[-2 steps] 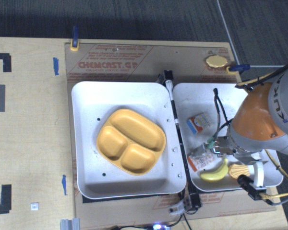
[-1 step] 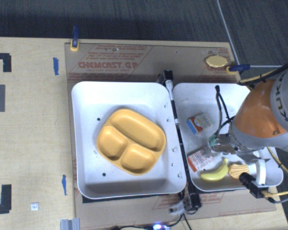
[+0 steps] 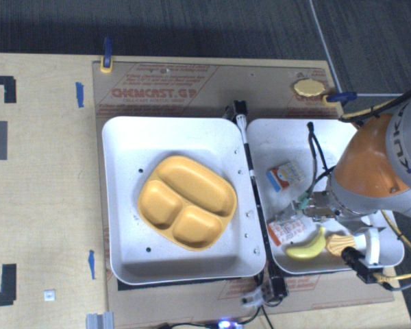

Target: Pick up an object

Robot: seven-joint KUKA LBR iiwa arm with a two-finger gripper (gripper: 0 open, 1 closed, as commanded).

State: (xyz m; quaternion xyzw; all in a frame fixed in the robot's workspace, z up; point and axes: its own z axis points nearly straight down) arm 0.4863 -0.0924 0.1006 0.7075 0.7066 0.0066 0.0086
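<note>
Yellow banana (image 3: 307, 247) sits just beside the gripper (image 3: 314, 207), red-and-white packet (image 3: 285, 229) close by too; its grip, can't tell.

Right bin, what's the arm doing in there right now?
The arm reaches in from the right and hangs over the right bin, its wrist low beside a banana and a red-and-white packet toward the view's bottom edge. A second small packet lies further back, apart from them. The wrist hides the grasping end, so I cannot tell whether anything is held. The left bin holds a yellow tray.
</note>
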